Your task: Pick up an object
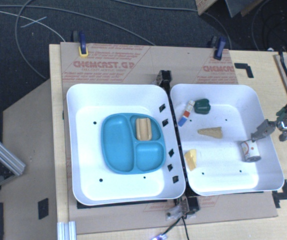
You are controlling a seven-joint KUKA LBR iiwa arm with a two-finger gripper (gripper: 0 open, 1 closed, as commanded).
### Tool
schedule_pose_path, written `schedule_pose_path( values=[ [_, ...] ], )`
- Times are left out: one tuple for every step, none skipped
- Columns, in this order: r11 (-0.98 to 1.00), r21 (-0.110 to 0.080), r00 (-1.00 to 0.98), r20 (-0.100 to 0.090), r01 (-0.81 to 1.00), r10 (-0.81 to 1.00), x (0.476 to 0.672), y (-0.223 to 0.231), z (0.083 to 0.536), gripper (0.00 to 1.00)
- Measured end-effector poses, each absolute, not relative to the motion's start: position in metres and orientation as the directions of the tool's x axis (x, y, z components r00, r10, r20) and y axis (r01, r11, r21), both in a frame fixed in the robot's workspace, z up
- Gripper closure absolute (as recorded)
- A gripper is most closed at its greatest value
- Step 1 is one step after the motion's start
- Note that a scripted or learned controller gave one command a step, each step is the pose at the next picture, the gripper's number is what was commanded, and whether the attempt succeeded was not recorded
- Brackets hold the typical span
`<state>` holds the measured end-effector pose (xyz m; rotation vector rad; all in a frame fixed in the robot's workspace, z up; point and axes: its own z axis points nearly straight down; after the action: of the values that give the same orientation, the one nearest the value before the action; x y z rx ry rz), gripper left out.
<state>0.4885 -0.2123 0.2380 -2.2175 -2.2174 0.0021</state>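
Note:
The right bin [233,181] holds several small objects. A dark green piece [202,105] lies at the back beside a white tube with red and blue ends [186,113]. A tan wedge [211,132] rests near the middle, and a yellow block [190,159] sits at the front left. A small silver can [251,151] lies by the right wall. My gripper [261,131] comes in over the right rim, just above and right of the can; nothing is visibly held.
The left bin [83,134] carries a blue divided plate [118,144] with a tan bread-like piece [143,129] in its upper right compartment. A black divider with clips [171,134] runs between the bins. Clamps and cables lie at the bench's back edge.

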Motion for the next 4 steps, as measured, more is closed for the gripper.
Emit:
schedule_pose_path(
  values=[
    [0.0, -0.006, 0.0, 0.004, 1.0, 1.0, 0.49, -0.211, 0.175, 0.0],
    [0.0, -0.006, 0.0, 0.004, 1.0, 1.0, 0.485, -0.208, 0.131, 0.0],
    [0.0, 0.001, 0.0, 0.001, 1.0, 1.0, 0.487, -0.209, 0.145, 1.0],
    [0.001, 0.005, -0.001, -0.002, 1.0, 1.0, 0.492, -0.21, 0.189, 1.0]
  ],
)
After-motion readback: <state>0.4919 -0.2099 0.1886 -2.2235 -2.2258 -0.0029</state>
